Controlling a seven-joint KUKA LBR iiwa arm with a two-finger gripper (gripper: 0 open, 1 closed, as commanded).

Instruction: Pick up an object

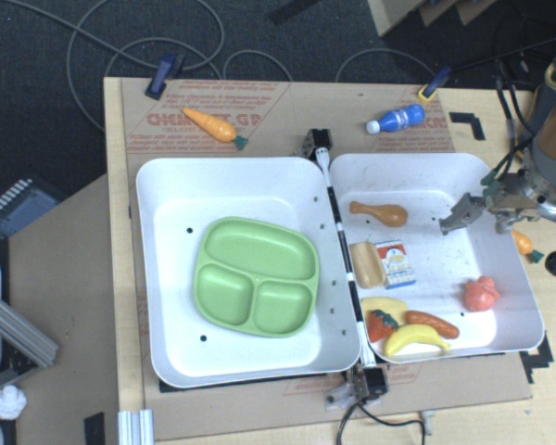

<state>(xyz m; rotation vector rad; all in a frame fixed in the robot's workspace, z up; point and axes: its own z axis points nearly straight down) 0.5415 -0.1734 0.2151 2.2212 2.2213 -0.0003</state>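
While arm reaches from right, tool [461, 215] hangs over right bin [424, 170], tilted left; finger state unclear.

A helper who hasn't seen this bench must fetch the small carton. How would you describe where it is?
Find the right bin, the one without the green plate. Near its left wall, about midway down, a tan bread piece lies, and the carton sits just right of it. It is the only boxy printed item there, white with red and blue.

Grey arm [549, 146], dark cables, grey metal gripper [463, 213]
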